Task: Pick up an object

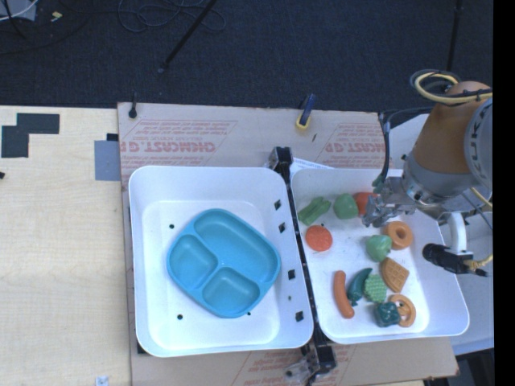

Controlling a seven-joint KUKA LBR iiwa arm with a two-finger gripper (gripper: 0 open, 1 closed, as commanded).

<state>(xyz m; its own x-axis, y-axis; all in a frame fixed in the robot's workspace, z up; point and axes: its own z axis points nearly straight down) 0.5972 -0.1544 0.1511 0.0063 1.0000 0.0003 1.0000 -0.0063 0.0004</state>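
Observation:
My gripper (380,212) hangs low over the back of the right bin (451,312), reaching in from the right under the grey and orange wrist. It is just right of a small red piece (364,201) and a round green toy (346,207), and just above a green toy (378,247) and a glazed donut (399,235). Nothing is visibly held in it. Further left lie a green pepper (314,209) and an orange tomato (319,238).
Near the right bin's front are a cracker (394,274), a sausage (344,293), a dark green piece (358,284), a bumpy green piece (376,289), a teal toy (386,314) and a pretzel (405,308). The left bin (153,191) holds a blue divided plate (223,261).

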